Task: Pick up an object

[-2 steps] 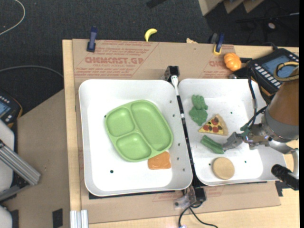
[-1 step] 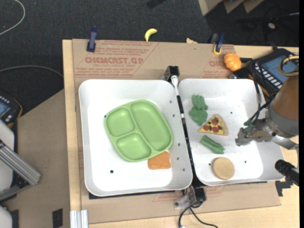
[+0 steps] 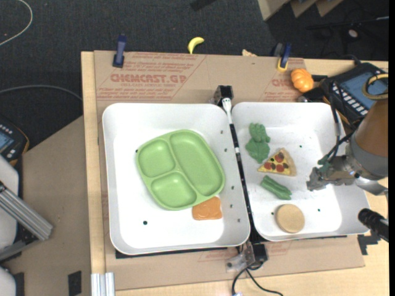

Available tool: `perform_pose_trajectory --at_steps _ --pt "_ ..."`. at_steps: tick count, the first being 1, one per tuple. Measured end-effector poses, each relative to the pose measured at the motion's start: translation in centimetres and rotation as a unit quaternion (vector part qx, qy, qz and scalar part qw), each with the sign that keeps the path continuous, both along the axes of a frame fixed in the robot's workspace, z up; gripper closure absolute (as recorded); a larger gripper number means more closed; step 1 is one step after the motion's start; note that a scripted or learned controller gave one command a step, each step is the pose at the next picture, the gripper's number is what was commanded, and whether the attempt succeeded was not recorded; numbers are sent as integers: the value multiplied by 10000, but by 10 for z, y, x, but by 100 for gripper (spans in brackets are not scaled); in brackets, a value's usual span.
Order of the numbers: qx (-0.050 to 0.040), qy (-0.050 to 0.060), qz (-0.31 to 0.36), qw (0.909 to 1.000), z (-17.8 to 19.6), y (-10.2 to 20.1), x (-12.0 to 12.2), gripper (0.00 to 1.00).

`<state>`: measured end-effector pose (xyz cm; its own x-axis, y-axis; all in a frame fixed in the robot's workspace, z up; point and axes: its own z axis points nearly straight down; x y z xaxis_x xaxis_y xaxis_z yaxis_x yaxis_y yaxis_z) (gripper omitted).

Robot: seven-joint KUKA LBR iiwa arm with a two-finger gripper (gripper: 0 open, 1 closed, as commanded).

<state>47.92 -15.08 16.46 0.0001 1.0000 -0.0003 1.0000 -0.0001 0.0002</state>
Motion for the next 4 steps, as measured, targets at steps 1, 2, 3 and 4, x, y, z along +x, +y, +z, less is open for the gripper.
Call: perform_pose_trajectory --at_steps 1,2,3,4 --pt "-7 -20 7 10000 29 9 1 100" --pt "-7 -21 7 10000 56 12 1 100" --pt "-2 -21 21 10000 78 45 1 100" --pt "4 -89 50 9999 204 106 38 100"
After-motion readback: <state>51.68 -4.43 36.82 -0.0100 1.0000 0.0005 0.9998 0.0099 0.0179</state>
